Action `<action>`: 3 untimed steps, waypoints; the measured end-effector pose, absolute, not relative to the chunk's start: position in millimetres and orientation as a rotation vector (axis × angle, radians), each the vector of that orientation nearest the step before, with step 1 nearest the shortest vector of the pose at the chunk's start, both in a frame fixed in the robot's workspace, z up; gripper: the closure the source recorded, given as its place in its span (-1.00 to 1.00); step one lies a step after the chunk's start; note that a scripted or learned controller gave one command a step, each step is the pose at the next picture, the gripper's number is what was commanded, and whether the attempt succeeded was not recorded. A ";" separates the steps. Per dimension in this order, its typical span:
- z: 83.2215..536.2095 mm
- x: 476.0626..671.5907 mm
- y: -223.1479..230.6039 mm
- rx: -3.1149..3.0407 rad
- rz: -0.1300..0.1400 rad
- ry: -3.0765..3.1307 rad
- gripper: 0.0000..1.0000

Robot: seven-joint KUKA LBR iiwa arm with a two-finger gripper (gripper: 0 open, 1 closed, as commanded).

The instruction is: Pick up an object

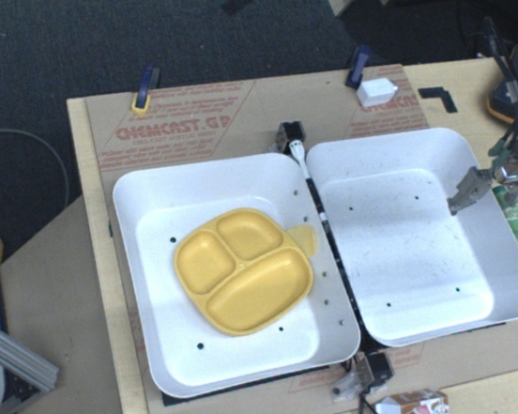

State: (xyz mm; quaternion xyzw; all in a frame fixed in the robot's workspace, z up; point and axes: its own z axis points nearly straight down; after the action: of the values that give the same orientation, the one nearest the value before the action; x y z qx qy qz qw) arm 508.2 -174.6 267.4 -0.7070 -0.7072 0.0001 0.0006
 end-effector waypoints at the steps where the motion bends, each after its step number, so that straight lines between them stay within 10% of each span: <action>1: 439.8 480.4 -134.9 -2.229 -0.020 -2.240 -1.00; 2: 541.4 479.3 -162.0 -2.234 -0.009 -2.229 -1.00; 3: 546.9 480.2 -160.6 -2.227 -0.004 -2.228 1.00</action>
State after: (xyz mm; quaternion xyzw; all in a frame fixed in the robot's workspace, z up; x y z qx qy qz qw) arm 480.2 -160.6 546.9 -0.7069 -0.7073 -0.0011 -0.0042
